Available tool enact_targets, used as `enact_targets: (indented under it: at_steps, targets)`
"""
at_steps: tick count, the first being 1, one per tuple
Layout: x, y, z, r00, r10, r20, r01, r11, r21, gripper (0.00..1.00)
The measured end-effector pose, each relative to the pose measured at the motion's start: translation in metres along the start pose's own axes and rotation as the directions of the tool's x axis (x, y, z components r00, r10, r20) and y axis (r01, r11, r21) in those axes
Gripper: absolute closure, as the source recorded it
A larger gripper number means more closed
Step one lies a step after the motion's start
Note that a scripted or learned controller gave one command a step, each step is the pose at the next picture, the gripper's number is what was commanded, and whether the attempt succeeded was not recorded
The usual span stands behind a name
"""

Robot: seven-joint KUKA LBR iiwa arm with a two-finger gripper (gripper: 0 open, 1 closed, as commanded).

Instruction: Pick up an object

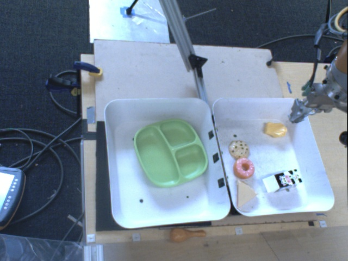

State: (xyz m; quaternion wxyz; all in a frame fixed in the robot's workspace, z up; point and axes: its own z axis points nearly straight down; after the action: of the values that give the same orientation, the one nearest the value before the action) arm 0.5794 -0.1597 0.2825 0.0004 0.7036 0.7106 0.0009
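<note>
Camera view, looking down at a slant. Two shallow white bins sit side by side on the tabletop (163, 69). The left bin (117, 200) carries a green divided plate (171, 152), lying flat near its middle. The right bin (321, 194) carries the loose items: a yellow piece (275, 129) toward the far right corner, a speckled cookie (238, 148) near the left wall, a pink doughnut (244, 168) just below the cookie, a pale wedge (245, 193) at the near left corner, and a small white box with black markings (281, 181) to the right of the wedge.

The gripper (298, 113) comes in from the right and sits over the far right rim of the right bin — close to the yellow piece, up and to its right, but apart from it. Nothing is visible between the jaws; whether they are spread or closed cannot be told at this resolution.

A small brown object (187, 234) lies on the tabletop just in front of the bins.
</note>
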Motion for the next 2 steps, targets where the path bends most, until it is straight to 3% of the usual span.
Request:
enact_targets:
  at_steps: [2]
  targets:
    - [0.097, 0.006, 0.015, 1.000, -0.001, -0.001, 0.001, 1.000, 0.001, 1.00]
